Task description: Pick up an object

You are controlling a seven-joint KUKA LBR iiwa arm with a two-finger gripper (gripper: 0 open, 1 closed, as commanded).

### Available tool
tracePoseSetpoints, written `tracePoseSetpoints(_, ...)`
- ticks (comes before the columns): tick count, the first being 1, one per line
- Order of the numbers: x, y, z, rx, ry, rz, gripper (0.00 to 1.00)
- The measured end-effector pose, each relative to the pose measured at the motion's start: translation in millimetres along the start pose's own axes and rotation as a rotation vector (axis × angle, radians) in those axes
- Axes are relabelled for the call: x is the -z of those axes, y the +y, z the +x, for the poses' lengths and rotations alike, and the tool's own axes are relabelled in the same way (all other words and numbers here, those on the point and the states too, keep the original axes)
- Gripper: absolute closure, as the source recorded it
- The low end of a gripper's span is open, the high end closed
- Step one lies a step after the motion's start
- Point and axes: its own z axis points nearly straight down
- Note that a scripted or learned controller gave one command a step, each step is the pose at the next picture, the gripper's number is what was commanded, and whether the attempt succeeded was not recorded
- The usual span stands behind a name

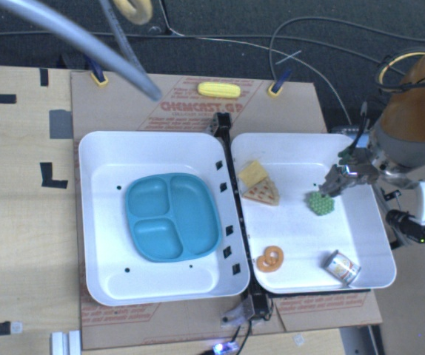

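A grey pole slants across the top left, closest to the lens. The gripper hangs low over the right bin, its tip just above a green broccoli piece; whether anything is clasped cannot be told. Left of the gripper lie a pizza slice and a yellow cheese wedge. Below it sit a small can and an orange pretzel. Far left, the other bin holds a blue divided plate.
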Motion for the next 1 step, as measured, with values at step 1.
tracePoseSetpoints(1,43.0,-0.6,-3.2,0.000,0.001,0.001,1.00)
